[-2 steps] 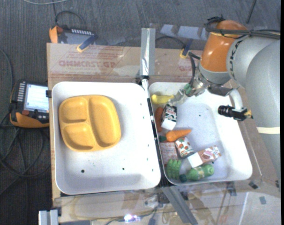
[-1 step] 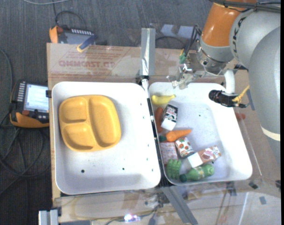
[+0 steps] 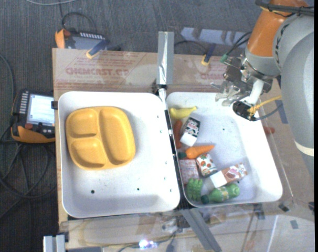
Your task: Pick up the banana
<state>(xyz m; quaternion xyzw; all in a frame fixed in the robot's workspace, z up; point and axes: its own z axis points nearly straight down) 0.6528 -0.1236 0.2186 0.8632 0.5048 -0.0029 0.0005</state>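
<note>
A small yellow banana [image 3: 182, 111] lies in the right bin [image 3: 253, 146], in its far left corner against the wall between the two bins. My gripper [image 3: 228, 94] hangs over the far edge of that bin, to the right of the banana and well apart from it. Nothing shows in the gripper. The arm's orange band [image 3: 269, 28] rises behind it at the upper right.
Below the banana lie a small black-and-white carton [image 3: 189, 131], a carrot [image 3: 199, 151], a red-labelled pack [image 3: 205, 165], another carton [image 3: 230, 175] and green vegetables [image 3: 221, 193]. A yellow divided plate [image 3: 100, 137] sits in the left bin [image 3: 122, 193]. A black round part with a yellow cable [image 3: 243, 109] hangs by the gripper.
</note>
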